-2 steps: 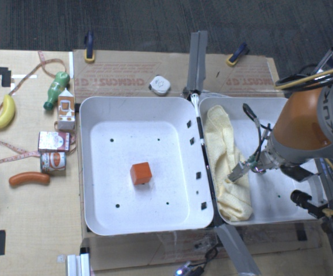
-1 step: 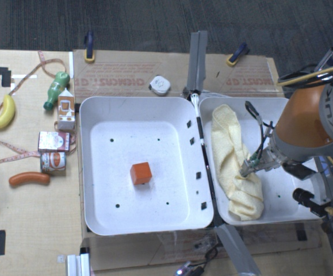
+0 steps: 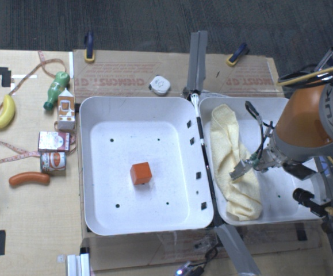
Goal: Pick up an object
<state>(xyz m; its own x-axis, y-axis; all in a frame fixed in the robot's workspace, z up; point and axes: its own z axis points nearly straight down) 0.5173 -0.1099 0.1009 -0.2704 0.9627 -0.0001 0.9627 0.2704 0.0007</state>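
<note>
**Camera view: gripper down on the towel in the right bin**

Camera view gave us the arm (image 3: 310, 122) reaching in from the right, its gripper (image 3: 239, 170) low over the right bin (image 3: 281, 203). We saw the tip touching or just above a pale yellow towel (image 3: 230, 160), at about the middle of the towel's right edge. We could not tell how far the jaws stood apart, nor whether any cloth lay between them; the fingers were too small and dark against the folds.

The towel lay bunched along the left side of the right bin, close against the wall shared with the left bin (image 3: 97, 154). Its long axis ran from the far end of the bin to the near end, with a slight bow to the right near the bottom.

An orange block (image 3: 141, 173) sat alone near the middle of the left bin, well apart from the gripper, with the shared wall between them.

On the bench to the left of the bins we noted a banana (image 3: 3, 114), a green bottle (image 3: 57, 88), a small carton (image 3: 66, 109), a can (image 3: 53, 161) and a sausage (image 3: 29, 179). A tape measure (image 3: 160, 85) lay behind the left bin.
</note>
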